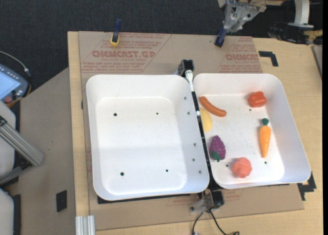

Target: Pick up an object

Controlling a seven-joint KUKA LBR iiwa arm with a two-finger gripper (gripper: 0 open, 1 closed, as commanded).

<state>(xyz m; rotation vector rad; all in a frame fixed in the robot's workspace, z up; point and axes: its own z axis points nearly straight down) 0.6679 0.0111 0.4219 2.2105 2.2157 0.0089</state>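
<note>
Camera view, items as you find them:

1. Gripper [237, 21]: raised over the far edge of the bench, beyond the right bin [287, 126], well apart from every object. Whether it is open or closed you cannot tell at this size; nothing is visibly held.

2. Right bin contents, any of which serves your task:
- Sausage [212, 106], orange-red, lying at a slant near the divider. Likely light, stiff plastic, smooth and prone to roll; take it across its narrow middle.
- Yellow piece [205, 121], pressed against the divider wall, just beside the sausage. Awkward access; leave it.
- Red pepper [257, 99], far right corner region, standing apart. Blocky and compact; probably your easiest hold, across its sides.
- Carrot [265, 139], long axis running near to far. Tapered, so close across the thicker upper half.
- Purple grapes [217, 147], knobbly, near the divider.
- Pink round piece [241, 167], near the front wall; likely slippery.

3. Left bin [102, 126]: white, holding none of these.
</note>
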